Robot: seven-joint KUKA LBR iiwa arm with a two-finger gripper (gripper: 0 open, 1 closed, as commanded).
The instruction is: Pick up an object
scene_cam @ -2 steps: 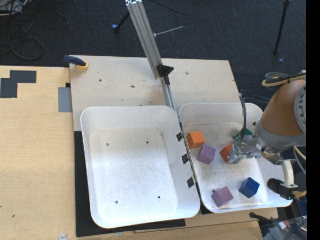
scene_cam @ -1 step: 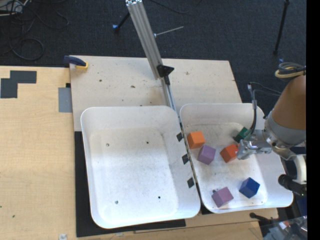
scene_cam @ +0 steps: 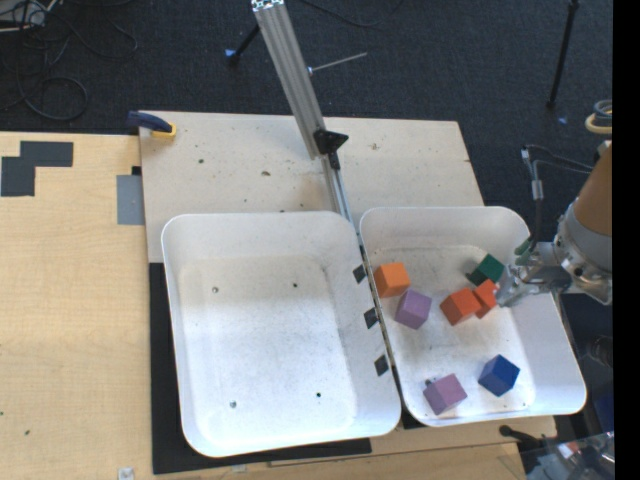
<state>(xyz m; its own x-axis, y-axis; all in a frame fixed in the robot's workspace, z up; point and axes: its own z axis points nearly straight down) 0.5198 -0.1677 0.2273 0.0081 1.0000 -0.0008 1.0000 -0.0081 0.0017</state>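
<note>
The gripper (scene_cam: 508, 290) is low inside the right bin (scene_cam: 440, 230), near its right wall, and it touches or almost touches a cluster of two blocks there: the red block (scene_cam: 462, 306) and a small orange block (scene_cam: 486, 293) just beside it. A green block (scene_cam: 489, 268) lies close behind them. If the claw is wide, narrow or closed on something, I cannot tell, because its tip is small and blurred against the blocks. I judge that the step in hand is the approach or the closing on one of these blocks, most probably the small orange one, and no block is visibly lifted yet. The next move calls for a firm closing on a single block and then a straight lift, but the neighbours are so tight that the claw may push them instead of taking one. Other candidates are free: an orange block (scene_cam: 392, 278) and a purple block (scene_cam: 413, 309) near the divider, another purple block (scene_cam: 444, 393) and a blue block (scene_cam: 499, 375) at the front. The left bin (scene_cam: 200, 240) has only dark specks. No brand, label or writing can be read anywhere.
</note>
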